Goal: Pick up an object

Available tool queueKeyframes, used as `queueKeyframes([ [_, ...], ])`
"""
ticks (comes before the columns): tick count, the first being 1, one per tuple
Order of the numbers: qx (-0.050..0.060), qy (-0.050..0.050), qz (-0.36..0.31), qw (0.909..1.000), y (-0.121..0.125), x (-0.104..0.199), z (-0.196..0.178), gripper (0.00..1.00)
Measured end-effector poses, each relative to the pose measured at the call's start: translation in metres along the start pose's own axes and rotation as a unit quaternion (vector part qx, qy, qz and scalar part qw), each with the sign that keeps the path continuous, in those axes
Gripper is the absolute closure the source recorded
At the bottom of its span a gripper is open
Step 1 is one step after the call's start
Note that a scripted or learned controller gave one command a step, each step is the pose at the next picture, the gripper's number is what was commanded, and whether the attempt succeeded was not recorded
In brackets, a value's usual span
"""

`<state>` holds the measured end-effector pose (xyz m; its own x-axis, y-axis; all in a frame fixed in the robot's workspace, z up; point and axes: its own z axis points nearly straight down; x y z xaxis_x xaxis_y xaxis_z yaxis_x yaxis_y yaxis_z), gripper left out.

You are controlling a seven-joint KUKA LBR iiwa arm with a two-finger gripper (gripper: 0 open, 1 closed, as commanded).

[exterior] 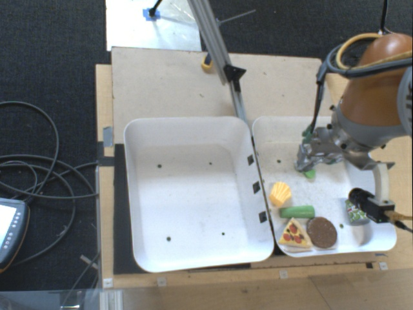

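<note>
My gripper (308, 163) hangs over the back part of the right bin (271, 131), reaching in from the right. A small green thing (311, 172) peeks out right under its tip; whether it is held cannot be made out. Toward the bin's front lie a yellow ridged piece (280, 192), a green cucumber-like stick (297, 210), a pizza slice (295, 234) and a round brown cookie (321, 232). A green patterned item (353, 214) sits at the right, partly hidden by the robot's wrist gear.
The left bin (139, 173) stands beside the right one, sharing a middle wall with black clips. A slanted metal pole (216, 41) crosses the bench behind the bins. Cables lie on the floor at the left.
</note>
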<state>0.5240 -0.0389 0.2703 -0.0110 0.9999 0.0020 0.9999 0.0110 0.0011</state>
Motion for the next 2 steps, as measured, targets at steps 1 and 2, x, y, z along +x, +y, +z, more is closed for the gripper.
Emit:
queueKeyframes([
  [1, 0.0, 0.0, 0.0, 1.0, 0.002, 0.051, -0.001, 1.0],
  [2, 0.0, 0.0, 0.001, 1.0, 0.011, 0.092, 0.011, 1.0],
])
